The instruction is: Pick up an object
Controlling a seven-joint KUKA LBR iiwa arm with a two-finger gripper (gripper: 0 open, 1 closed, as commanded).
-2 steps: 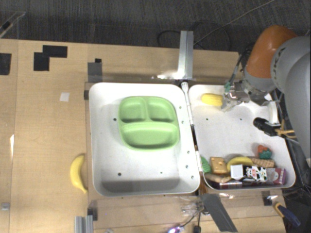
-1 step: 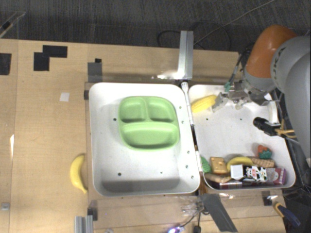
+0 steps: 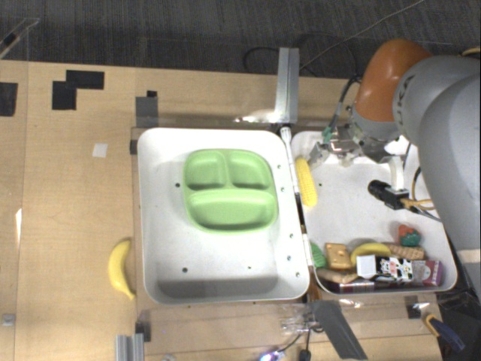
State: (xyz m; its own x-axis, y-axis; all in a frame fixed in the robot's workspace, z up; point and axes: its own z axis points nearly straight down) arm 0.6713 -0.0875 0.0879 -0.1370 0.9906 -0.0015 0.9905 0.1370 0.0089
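The gripper (image 3: 335,146) hangs over the far left corner of the right bin (image 3: 347,201), under the orange band of the arm. A yellow corn cob (image 3: 305,181) lies just left of it, along the wall between the two bins. Several small things are piled at the right bin's near edge: a yellow banana (image 3: 372,248), a tan cracker-like piece (image 3: 338,256), a black-and-white printed box (image 3: 394,268), a green piece (image 3: 317,256) and a red and green toy (image 3: 408,236). Nothing shows in the gripper.
A green divided plate (image 3: 229,187) lies in the left bin (image 3: 161,224). A second banana (image 3: 120,268) rests on the wooden bench left of that bin. A metal post (image 3: 288,85) stands behind the bins.
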